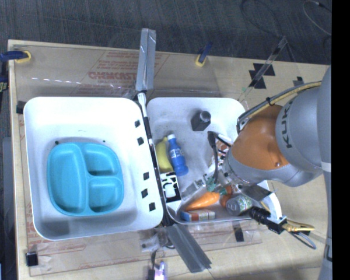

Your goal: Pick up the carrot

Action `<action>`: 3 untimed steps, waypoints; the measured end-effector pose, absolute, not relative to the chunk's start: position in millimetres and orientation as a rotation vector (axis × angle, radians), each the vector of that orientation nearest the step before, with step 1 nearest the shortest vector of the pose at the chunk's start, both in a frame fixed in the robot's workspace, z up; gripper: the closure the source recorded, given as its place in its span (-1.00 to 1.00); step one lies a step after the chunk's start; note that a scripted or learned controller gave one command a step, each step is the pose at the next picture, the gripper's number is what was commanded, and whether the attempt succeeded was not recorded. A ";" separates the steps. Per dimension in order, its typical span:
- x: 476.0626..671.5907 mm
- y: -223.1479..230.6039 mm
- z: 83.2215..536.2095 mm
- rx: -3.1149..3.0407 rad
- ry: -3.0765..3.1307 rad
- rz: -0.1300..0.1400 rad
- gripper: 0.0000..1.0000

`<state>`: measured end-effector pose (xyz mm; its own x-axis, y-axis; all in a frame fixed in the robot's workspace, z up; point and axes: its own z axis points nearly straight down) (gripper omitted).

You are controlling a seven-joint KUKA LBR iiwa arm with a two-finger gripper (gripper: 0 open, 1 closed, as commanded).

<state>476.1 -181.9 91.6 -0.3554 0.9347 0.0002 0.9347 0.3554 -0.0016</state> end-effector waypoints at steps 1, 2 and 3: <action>476.6 -209.9 101.3 -1.807 -2.567 0.001 -1.00; 477.1 -211.5 180.3 -1.642 -2.679 0.000 -1.00; 481.1 -178.9 112.1 -1.252 -2.902 0.004 -1.00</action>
